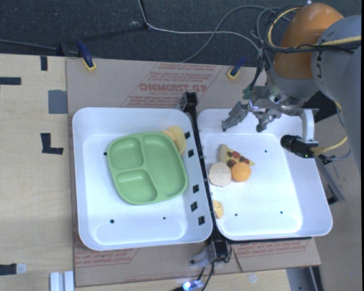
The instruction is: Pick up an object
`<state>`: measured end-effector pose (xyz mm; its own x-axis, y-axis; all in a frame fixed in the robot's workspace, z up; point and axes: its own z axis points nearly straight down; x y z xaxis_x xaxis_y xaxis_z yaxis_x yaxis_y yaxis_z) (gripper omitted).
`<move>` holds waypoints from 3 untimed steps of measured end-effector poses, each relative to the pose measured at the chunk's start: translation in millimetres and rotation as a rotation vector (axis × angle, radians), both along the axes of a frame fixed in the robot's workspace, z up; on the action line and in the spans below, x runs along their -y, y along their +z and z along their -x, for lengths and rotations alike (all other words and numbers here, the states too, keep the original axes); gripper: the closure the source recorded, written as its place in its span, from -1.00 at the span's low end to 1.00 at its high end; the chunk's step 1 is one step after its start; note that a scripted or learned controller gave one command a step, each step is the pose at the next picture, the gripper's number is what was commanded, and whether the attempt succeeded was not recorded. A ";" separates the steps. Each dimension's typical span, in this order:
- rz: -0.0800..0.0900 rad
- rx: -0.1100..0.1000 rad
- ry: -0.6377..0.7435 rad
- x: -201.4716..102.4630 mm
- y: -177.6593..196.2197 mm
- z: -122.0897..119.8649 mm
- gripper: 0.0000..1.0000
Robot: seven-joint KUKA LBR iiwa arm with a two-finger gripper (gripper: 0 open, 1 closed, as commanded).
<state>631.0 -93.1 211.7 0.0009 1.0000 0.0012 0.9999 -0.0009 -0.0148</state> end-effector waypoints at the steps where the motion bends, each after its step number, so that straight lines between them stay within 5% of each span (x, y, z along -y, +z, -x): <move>1: 0.001 0.013 0.003 -0.1 7.6 -2.8 -1.00; 3: 0.002 0.007 0.002 3.3 -104.8 -0.9 -1.00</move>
<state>631.9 -96.4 106.9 -0.0014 1.0000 -0.0004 1.0000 0.0014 -0.0076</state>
